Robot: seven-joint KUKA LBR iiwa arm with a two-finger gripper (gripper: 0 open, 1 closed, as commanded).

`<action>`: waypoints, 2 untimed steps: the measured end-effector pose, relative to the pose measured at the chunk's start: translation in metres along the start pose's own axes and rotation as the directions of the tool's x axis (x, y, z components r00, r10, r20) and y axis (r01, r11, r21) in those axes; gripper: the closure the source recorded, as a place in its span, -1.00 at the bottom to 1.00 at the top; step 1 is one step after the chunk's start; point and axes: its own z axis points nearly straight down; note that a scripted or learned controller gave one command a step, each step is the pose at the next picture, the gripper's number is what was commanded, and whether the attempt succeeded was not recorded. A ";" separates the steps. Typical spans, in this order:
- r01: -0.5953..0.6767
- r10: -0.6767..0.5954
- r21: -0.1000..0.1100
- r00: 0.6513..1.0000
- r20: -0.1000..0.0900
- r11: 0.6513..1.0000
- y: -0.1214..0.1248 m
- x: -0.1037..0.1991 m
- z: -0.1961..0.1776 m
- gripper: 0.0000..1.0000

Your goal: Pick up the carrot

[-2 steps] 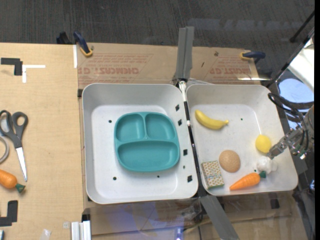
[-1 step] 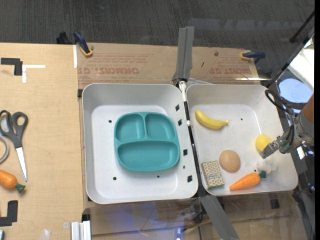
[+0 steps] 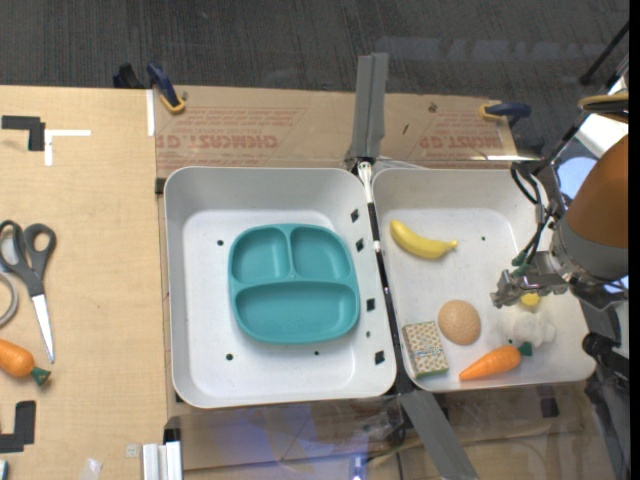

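since the gripper point(image 3: 522, 290), whose opening i cannot tell, hangs just behind the carrot point(image 3: 492, 362), with a white object point(image 3: 530, 328) between, a descent may snag that.

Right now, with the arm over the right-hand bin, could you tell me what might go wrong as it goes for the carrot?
1. The carrot lies near the right bin's front wall, so a descent could clip that wall.
2. A white object touches the carrot's leafy end, and could be grabbed or pushed instead.
3. The gripper sits above and right of the carrot, near a small yellow piece; a straight drop would probably miss the carrot.
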 end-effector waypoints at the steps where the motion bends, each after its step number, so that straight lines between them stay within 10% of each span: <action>1: -0.001 0.001 0.000 1.000 0.000 1.000 0.000 0.000 0.000 -1.00; 2: -0.107 0.107 0.000 0.994 -0.001 0.994 -0.016 0.038 0.058 -1.00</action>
